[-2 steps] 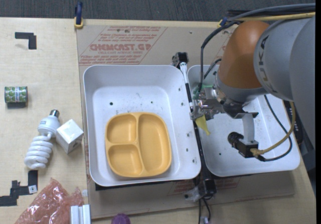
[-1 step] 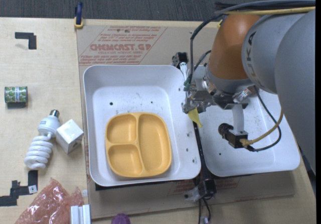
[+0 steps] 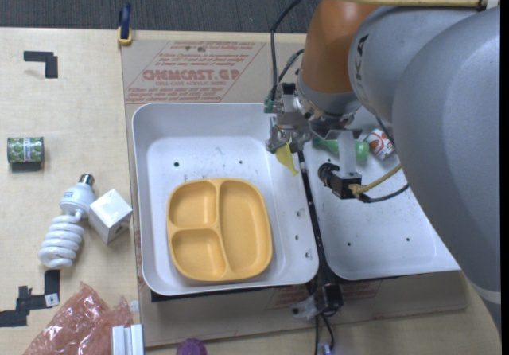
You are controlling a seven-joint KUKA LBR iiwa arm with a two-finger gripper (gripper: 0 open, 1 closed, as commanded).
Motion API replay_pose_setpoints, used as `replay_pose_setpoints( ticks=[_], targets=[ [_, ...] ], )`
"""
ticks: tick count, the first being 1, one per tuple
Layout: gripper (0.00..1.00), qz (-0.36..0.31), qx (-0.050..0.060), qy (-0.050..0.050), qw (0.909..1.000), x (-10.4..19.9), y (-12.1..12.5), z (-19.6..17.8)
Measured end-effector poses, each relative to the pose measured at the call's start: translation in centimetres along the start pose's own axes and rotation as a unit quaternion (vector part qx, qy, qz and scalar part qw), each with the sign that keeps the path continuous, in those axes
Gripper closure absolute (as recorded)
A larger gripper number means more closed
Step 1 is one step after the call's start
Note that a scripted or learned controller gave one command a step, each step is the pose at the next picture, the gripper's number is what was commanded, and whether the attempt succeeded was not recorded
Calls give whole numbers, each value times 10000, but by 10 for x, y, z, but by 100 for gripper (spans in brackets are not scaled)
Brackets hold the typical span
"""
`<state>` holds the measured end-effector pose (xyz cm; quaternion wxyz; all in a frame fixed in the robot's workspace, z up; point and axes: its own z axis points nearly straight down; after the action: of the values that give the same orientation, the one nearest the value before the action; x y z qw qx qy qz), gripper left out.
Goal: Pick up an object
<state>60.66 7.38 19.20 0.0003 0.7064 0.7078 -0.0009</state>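
Note:
My gripper [image 3: 284,146] hangs over the divider between the two white bins, near the far right corner of the left bin [image 3: 151,186]. A small yellow object [image 3: 285,159] sticks out below the fingertips, pinched between them. A yellow three-compartment plate [image 3: 219,228] lies flat in the left bin, in front of and left of the gripper. In the right bin [image 3: 382,258], a green item [image 3: 362,149] and a red-and-white item [image 3: 380,143] lie partly hidden under the arm.
On the bench left of the bins lie a spiral light bulb [image 3: 65,228], a white cube [image 3: 110,215], a green can [image 3: 25,150] and a red mesh bag [image 3: 75,321]. A blue clamp [image 3: 125,23] sits at the board's far corner. The big grey arm covers the right side.

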Motion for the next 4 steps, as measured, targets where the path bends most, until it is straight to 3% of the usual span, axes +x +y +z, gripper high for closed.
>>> replay_pose_setpoints(
  ticks=[1, 4],
  targets=[
    [100, -1, -4, 0, 10000, 23, 43, 0],
    [100, -34, -13, -18, 10000, 20, 53, -20]
  ],
)
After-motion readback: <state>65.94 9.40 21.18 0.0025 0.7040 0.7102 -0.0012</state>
